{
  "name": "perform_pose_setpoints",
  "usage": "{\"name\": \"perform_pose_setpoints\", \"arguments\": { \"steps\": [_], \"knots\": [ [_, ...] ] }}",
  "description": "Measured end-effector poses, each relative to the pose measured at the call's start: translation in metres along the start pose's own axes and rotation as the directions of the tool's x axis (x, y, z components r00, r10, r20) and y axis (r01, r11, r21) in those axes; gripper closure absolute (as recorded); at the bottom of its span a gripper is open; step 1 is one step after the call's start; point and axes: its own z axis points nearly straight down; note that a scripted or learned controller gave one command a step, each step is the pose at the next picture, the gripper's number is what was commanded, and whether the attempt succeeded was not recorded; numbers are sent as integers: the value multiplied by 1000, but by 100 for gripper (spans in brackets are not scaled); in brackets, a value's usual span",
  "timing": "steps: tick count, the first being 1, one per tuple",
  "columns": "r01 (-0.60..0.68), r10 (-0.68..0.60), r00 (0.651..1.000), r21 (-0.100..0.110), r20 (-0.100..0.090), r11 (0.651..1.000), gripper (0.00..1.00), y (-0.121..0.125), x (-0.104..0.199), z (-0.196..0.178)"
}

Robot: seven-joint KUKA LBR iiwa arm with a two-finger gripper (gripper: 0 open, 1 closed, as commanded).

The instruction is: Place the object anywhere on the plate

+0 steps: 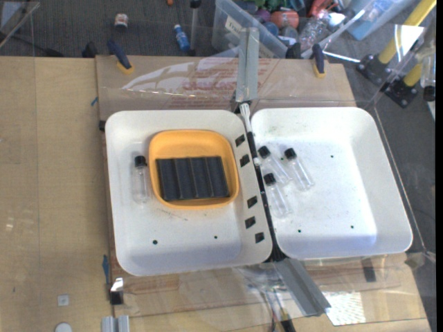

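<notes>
Three capped vials (297, 170) in right bin (346, 185), fourth vial (140, 179) beside orange plate (194, 138)

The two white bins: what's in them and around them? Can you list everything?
Bins: two, white, side by side on the bench.
Plate: one, orange, in the left bin.
Ridged block: one, black, lying on the plate.
Little bottles with black caps: four, clear; one in the left bin beside the plate, three near the right bin's left side.
Clamps: two, blue and orange, at the bench's back edge.
Tub of toys: one, clear, many colours inside, behind the bench.
Bench: one, light wood.
</notes>
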Motion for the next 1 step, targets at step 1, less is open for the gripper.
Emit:
{"name": "perform_pose_setpoints", "arguments": {
  "steps": [1],
  "knots": [
    [37,-37,999,2,0,999,100,-2,3,0]
  ]
}}
